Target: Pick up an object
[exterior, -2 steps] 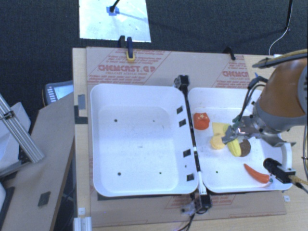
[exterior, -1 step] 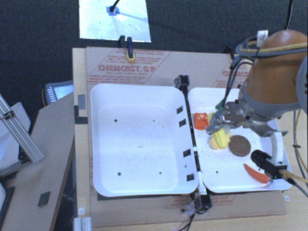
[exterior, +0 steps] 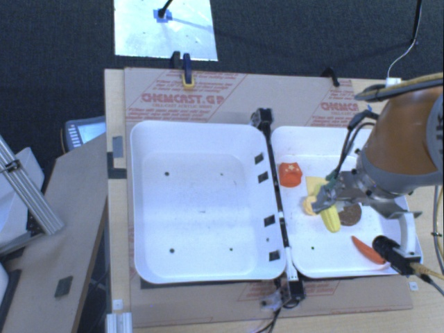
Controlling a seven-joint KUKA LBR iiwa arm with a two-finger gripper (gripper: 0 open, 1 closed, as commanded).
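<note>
Nearest the lens, along the tabletop's (exterior: pixel 208 300) front edge, a black clip (exterior: pixel 291 293) joins the two white bins where their corners meet. Just behind it, in the right bin (exterior: pixel 312 255), an orange carrot-shaped piece (exterior: pixel 366 250) lies near the front wall beside a black part of the arm. The grey arm with its orange band (exterior: pixel 406 134) reaches in over that bin, and the hand (exterior: pixel 323 201) sits low among a cluster of objects: a yellow corn-like piece (exterior: pixel 331 219), a pale yellow item (exterior: pixel 313 186) and a brown round object (exterior: pixel 349 215), all close together. Whether the hand is clenched or released cannot be told from this angle. An orange-red object (exterior: pixel 290 174) rests apart, near the divider. The left bin (exterior: pixel 201 200) lies alongside, on cardboard printed with red lettering (exterior: pixel 184 99).
</note>
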